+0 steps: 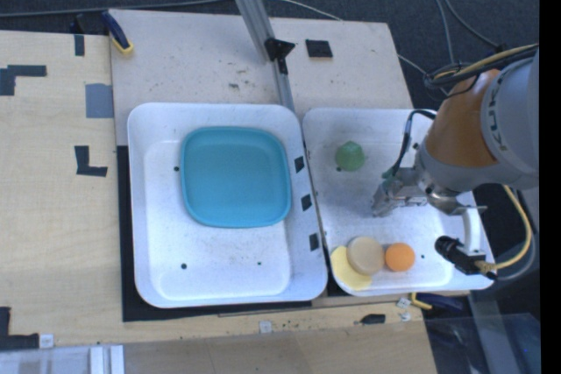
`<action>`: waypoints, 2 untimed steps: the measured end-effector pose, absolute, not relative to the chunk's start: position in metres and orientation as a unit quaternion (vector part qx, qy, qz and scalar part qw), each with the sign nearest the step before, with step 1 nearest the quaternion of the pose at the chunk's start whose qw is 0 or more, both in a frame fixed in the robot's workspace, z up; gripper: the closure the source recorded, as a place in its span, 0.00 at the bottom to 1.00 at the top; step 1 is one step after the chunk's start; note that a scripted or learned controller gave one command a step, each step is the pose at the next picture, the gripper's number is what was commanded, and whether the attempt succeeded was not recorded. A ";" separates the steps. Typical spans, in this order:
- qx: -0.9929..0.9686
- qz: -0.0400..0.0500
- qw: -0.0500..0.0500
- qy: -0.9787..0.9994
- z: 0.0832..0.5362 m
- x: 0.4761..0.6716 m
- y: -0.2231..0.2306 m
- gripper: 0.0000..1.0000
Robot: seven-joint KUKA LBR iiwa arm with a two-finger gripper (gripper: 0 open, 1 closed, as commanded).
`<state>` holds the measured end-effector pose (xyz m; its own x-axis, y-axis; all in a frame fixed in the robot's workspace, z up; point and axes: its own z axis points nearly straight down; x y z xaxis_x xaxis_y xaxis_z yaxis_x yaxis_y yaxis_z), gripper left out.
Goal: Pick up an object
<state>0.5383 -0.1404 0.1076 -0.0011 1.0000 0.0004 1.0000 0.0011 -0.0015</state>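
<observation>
Orange ball (400, 257) and tan disc (365, 255) sit at right bin (368, 123) front edge; green ball (350, 156) farther back. Gripper (387, 201) hovers between — jaw state can't tell. Best to center over one object before descending.

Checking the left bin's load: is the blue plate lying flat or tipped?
Flat: the blue plate lies face up on the left bin floor.

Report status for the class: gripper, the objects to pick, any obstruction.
Gripper low over right white bin, nothing visibly between fingers. Small green ball, orange ball, beige round piece lie loose. No obstruction seen.
</observation>
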 end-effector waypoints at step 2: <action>-0.707 -0.001 -0.002 -0.707 0.231 0.537 -0.142 1.00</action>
